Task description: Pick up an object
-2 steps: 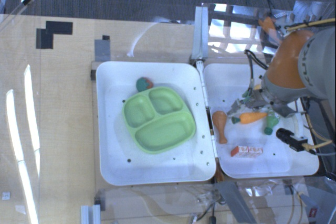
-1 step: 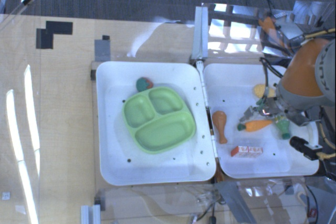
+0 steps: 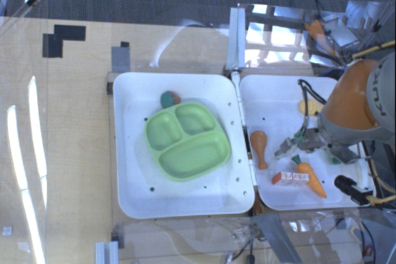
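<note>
Orange carrot | red-white packet beside | gripper above (fingers spread, nothing grasped) | drumstick left

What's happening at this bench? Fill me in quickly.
A grey arm with an orange band reaches in from the right over the right white bin. Its hand hangs low in that bin, among a toy drumstick, a carrot and a small red-and-white packet. Nothing shows between its fingers, so no pick yet. The left white bin holds a green divided plate and a small round toy behind it.
</note>
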